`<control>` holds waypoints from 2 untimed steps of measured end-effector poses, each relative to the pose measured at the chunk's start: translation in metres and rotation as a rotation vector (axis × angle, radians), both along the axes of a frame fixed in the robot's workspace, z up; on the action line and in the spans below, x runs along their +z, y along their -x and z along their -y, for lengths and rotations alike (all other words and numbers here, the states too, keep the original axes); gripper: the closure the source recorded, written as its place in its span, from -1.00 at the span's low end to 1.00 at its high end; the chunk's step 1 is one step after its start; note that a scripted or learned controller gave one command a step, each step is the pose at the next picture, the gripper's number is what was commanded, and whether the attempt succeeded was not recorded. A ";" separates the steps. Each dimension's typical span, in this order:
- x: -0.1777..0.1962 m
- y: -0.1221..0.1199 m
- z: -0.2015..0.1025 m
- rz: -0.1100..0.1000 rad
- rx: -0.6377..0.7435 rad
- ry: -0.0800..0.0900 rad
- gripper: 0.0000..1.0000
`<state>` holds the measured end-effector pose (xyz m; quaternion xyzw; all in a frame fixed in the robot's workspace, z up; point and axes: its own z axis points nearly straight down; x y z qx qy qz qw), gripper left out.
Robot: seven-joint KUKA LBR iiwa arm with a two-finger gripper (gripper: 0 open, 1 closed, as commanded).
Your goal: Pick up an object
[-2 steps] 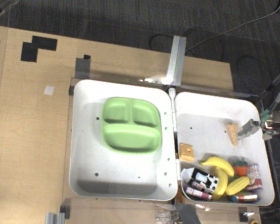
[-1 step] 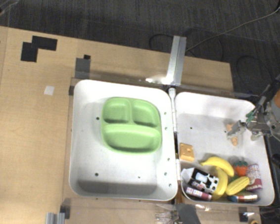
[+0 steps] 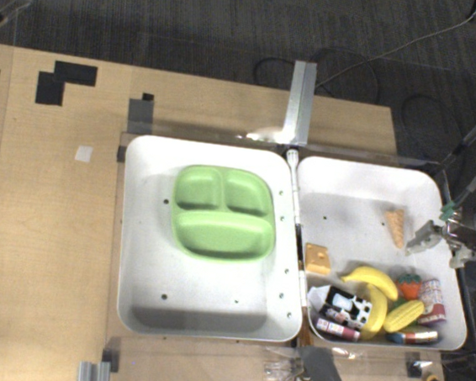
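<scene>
My gripper [image 3: 442, 246] hangs over the right edge of the right bin [image 3: 365, 186], its fingers apart and nothing between them. Just left of it lies a small orange wedge [image 3: 396, 226]. Below it, in the bin's near corner, is a pile: a yellow banana [image 3: 372, 282], a second yellow fruit [image 3: 403, 315], a black-and-white box [image 3: 346, 305], a red can [image 3: 433, 300] and a marker [image 3: 414, 337]. A tan cracker-like square [image 3: 318, 259] rests against the bin's left wall.
The left bin [image 3: 144, 243] bears a green divided plate [image 3: 223, 212] in its far half. A metal post [image 3: 302, 99] rises behind the wall shared by the bins. Cables trail on the dark floor at the back right.
</scene>
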<state>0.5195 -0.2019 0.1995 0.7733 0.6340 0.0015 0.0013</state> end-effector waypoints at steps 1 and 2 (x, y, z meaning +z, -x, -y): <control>-0.091 0.020 -0.025 0.030 0.015 0.009 -1.00; -0.079 0.017 -0.027 0.035 0.018 0.008 1.00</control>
